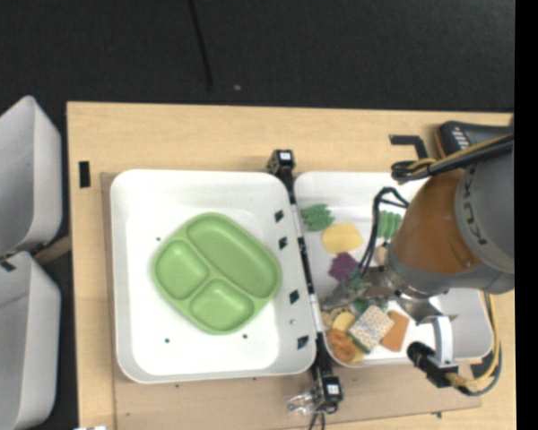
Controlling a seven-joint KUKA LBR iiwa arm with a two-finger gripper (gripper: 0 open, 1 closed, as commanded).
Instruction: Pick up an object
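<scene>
Pale wooden bench [188, 137], two white bins [134, 267], black floor, claw [359, 298] grip unclear

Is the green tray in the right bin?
No, the green tray lies in the left bin; the right bin holds small toy items under the arm.

Light falls evenly from above, bright on the two white bins [125, 267] and the pale bench [90, 141]; the floor behind stays almost black, with little detail. The white plastic is close to washed out, with soft glare along the rims; shadows are faint and short, a thin one under the green tray [217, 274]. The whole picture is slightly soft and grainy; the small items beside the arm [453, 227] blur together.
</scene>
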